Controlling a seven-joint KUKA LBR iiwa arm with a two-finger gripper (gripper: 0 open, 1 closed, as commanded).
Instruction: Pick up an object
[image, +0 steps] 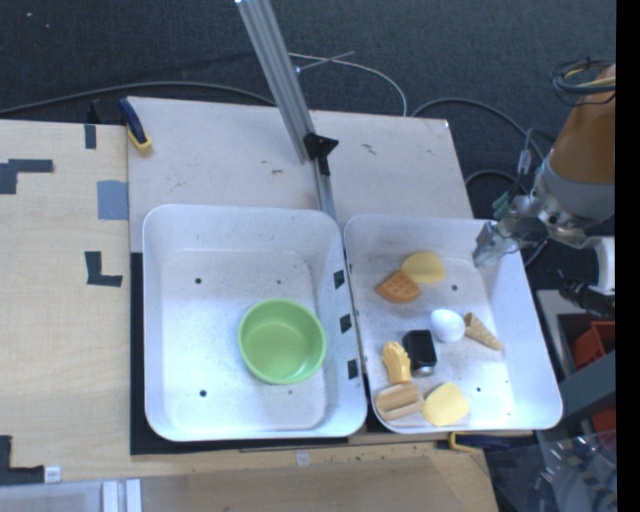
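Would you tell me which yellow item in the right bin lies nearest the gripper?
The rounded yellow piece at the bin's far end, beside the waffle; the others lie farther from the gripper.

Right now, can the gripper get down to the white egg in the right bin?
Probably yes. The gripper hovers over the right bin's upper right rim, and the white egg lies uncovered from above, though the black block and cone sit close beside it.

No readable text, label, brand, number or sign can be made out anywhere. Dark tape pieces (97, 268) are seen on the tabletop (60, 330) toward nine o'clock, but no letters are formed by them. A small pale tag (52, 473) at the seven o'clock corner is too small for anything to be read on it.
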